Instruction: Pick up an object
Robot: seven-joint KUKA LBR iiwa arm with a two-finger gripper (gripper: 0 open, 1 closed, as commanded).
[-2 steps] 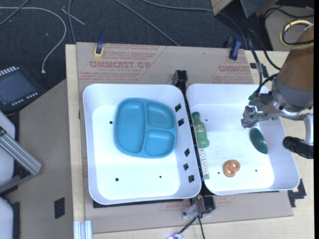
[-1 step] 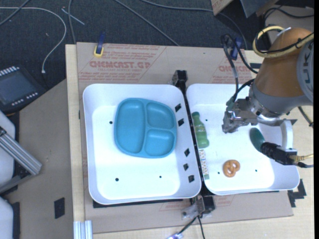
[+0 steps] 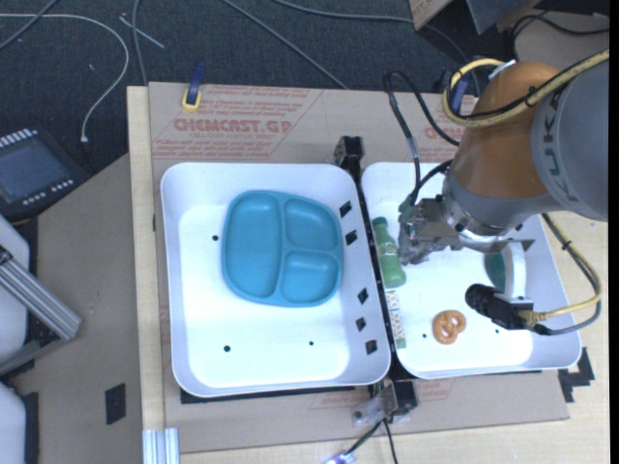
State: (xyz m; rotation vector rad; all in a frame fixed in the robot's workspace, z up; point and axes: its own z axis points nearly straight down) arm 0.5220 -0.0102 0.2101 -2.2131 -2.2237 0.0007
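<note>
Illumination was even and bright, coming from overhead. The white bins [image 3: 193,259] were close to overexposed, with soft shadows along their inner walls. The arm [image 3: 542,133] appeared slightly soft at right; the dark floor [image 3: 58,66] at far left lost detail.

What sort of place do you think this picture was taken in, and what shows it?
Probably a robotics lab: a KUKA arm reaches over two white bins on a cardboard-topped bench, with loose cables on the floor.
</note>
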